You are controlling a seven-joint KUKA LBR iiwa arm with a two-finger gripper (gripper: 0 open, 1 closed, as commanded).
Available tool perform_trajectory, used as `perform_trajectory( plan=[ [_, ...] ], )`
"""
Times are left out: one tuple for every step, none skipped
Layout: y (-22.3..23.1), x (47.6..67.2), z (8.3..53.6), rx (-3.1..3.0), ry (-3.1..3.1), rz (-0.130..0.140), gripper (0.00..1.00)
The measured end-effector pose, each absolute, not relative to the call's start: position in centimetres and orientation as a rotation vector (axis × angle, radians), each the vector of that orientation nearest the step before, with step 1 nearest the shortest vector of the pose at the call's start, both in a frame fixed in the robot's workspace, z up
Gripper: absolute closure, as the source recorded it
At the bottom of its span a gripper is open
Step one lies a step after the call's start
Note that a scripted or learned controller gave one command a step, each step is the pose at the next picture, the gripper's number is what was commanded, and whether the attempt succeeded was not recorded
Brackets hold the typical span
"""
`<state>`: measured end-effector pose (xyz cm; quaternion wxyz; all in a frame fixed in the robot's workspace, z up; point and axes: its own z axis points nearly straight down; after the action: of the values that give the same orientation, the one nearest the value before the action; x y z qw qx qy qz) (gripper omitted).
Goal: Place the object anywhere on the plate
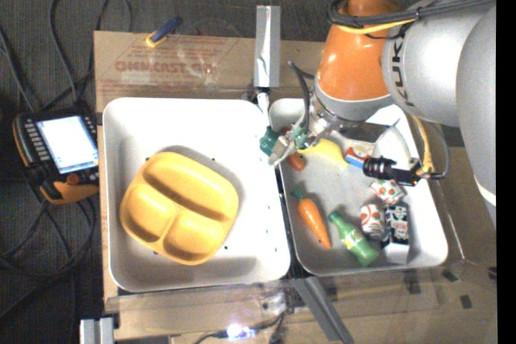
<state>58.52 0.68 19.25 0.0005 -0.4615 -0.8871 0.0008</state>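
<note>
Grey carpet and stray cables around a counter (161,60) bearing two white bins. Poised over the left wall of the right bin (427,246): gripper (285,142), open or closed impossible to tell from above. Just beneath it, small orange toy (297,162), seemingly light, hard and smooth, best pinched across its narrow middle. Arm (451,52) bent steeply down from the right, wrist angled toward the yellow plate (181,205) in the left bin (129,117).

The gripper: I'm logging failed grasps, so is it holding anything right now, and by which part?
Cannot be told. The gripper hangs over the divide between the bins, near a small orange item, but nothing is clearly seen between its fingers.
</note>
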Motion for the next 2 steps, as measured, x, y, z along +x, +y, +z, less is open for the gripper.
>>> perform_trajectory(
  plan=[
    [5.7,54.2,19.9,-1.383,-2.818,0.001,1.00],
    [7.8,52.0,18.3,-1.236,-2.884,0.003,1.00]
  ],
)
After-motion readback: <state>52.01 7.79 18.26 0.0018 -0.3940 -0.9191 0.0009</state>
